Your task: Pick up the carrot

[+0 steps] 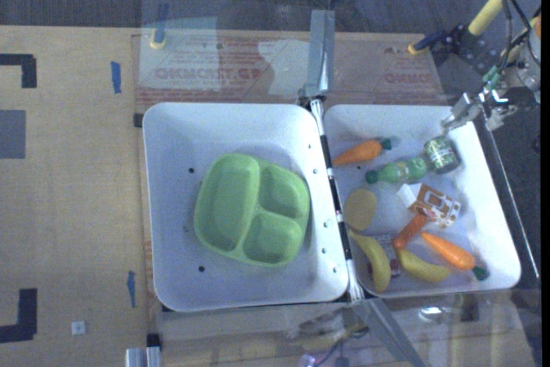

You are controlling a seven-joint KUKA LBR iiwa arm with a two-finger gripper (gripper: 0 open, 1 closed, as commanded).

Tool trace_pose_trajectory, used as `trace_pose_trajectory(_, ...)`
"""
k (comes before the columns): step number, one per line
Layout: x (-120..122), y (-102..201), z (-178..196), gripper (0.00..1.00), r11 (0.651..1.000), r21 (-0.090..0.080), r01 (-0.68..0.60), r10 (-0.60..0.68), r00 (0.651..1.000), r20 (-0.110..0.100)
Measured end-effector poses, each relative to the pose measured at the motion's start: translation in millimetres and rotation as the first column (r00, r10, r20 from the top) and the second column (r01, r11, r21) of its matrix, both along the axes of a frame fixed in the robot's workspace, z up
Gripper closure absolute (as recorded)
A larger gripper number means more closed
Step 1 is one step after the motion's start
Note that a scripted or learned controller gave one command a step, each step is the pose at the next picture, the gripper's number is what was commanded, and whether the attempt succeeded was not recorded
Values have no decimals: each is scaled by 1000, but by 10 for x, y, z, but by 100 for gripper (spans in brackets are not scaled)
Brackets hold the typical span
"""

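Observation:
Two carrots lie in the right bin (pixel 505 223). One carrot (pixel 359 152) with a green top rests near the bin's far left corner, pointing left. A second carrot (pixel 449 251) lies near the front right, its green end toward the corner. My gripper (pixel 467 110) hangs over the bin's far right rim, just above and right of a small green can (pixel 440 154). It is far from both carrots and touches nothing.
The right bin also holds a green bottle (pixel 400 172), a tan round piece (pixel 361 208), a small orange-and-white box (pixel 435 205), an orange stick-shaped item (pixel 409 230) and two bananas (pixel 373 259). A green divided plate (pixel 252 208) sits in the left bin (pixel 163 185).

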State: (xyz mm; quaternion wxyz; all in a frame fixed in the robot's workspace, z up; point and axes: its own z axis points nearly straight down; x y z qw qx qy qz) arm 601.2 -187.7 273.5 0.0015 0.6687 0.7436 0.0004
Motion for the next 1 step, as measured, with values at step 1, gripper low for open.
trace_pose_trajectory(1,-336,-302,-1206,0,996,2,91,-91,996,-1)
